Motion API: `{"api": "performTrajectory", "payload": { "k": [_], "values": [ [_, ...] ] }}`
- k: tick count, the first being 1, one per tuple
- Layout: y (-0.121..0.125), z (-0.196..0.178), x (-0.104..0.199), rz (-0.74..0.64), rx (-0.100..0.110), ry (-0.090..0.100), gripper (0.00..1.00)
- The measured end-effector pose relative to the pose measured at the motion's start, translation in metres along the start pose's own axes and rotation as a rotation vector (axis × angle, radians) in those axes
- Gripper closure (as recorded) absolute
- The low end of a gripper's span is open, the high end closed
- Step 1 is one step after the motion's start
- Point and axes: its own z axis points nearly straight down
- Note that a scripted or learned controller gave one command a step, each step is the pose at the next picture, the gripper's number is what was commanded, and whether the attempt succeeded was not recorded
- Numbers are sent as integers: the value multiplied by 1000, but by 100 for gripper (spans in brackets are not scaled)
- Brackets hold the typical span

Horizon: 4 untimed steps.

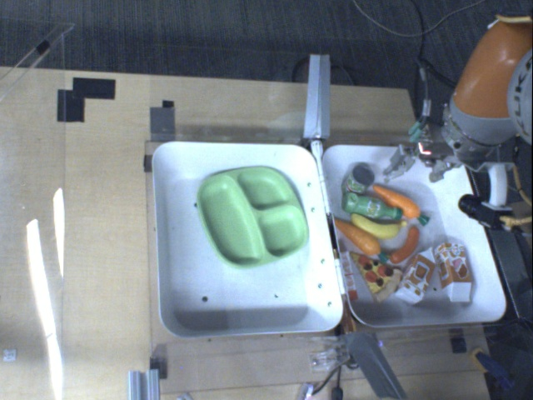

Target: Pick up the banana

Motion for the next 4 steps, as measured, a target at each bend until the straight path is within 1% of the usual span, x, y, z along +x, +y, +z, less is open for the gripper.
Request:
{"api": "performTrajectory", "payload": {
  "k": [1,2,3,4],
  "values": [
    [-50,103,2,-27,-5,-1,0],
    [-55,70,13,-17,-2,0,0],
    [10,105,13,-127,0,0,0],
    [-64,113,-21,-198,-8,-3,0]
  ]
}}
